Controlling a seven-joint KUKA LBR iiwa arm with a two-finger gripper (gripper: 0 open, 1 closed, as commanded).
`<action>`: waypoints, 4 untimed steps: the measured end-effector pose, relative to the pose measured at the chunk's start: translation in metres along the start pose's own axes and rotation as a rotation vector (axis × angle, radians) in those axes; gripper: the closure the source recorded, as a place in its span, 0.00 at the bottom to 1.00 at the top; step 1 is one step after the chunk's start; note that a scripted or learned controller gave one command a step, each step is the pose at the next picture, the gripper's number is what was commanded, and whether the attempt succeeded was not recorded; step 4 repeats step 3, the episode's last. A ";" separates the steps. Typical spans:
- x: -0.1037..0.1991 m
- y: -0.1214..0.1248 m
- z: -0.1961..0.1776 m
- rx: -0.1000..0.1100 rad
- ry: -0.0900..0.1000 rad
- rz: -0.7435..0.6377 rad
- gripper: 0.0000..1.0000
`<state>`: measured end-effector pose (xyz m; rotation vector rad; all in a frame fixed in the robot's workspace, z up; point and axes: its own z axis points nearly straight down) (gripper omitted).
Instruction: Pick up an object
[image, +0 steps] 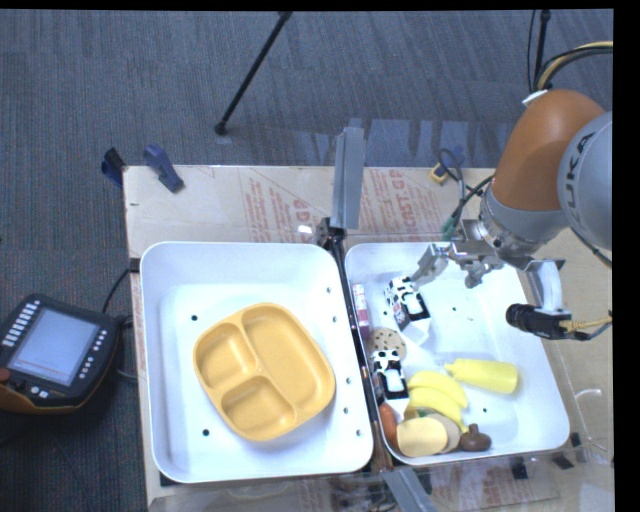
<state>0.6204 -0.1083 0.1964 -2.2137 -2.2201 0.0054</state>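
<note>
The arm (545, 165) reaches in from the right, orange band up high, wrist hanging over the back of the right bin (540, 400). The gripper (455, 262) sits low over the white floor there — its jaws look spread apart, one finger angling left toward the black-and-white cow-print carton (407, 302), the other pointing down nearer the bin's middle. Nothing sits between the jaws; bare white bin floor shows in the gap. The left finger's tip is just beside the carton's upper end, though contact is too close to call.

Down the bin's left wall, a pink-and-white stick (359, 310) lies along the edge, then a spotted cookie-like piece (387, 343) and a second small cow-print item (389, 381). Toward the front — a cluster: two bananas (437, 392), a yellow squeeze bottle (484, 375) lying on its side to their right, a round tan slice (421, 436), an orange carrot-like piece (388, 424) and a small brown lump (474, 438).

The left bin (170, 300) holds a yellow divided plate (262, 371), flat, well apart from the gripper. On the surface behind, two blue clamps (160, 167).
</note>
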 end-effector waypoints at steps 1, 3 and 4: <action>0.013 0.022 0.111 0.001 -0.001 0.045 0.00; 0.064 0.025 -0.045 -0.013 0.000 0.218 1.00; 0.064 0.025 -0.045 -0.013 0.000 0.218 1.00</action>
